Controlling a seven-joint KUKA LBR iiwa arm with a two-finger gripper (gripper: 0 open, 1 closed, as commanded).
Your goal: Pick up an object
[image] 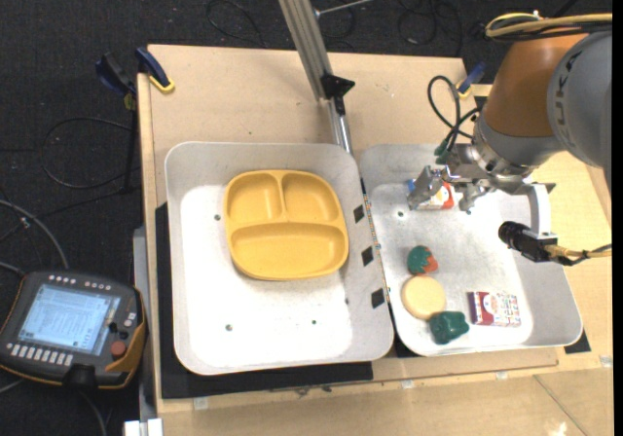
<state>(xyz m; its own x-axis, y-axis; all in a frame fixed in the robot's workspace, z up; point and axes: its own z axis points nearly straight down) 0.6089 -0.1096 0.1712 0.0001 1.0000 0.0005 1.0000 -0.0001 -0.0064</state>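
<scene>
My gripper (446, 193) hangs over the back part of the right bin (545, 269). Its two fingers stand apart, so it is open. A small orange and white object (444, 198) sits between them; I cannot tell whether it is lifted off the bin floor. Closer to the front of the same bin lie a red and green strawberry-like toy (421, 260), a round tan cookie (423, 297), a dark green piece (449, 327) and a small red and white box (494, 308).
The left bin (195, 327) holds a yellow divided plate (286, 225). A slanted metal pole (307, 25) comes down to the bins' back edge between them. A black cable and connector (526, 241) hang off the wrist. A teach pendant (68, 327) lies on the floor at the left.
</scene>
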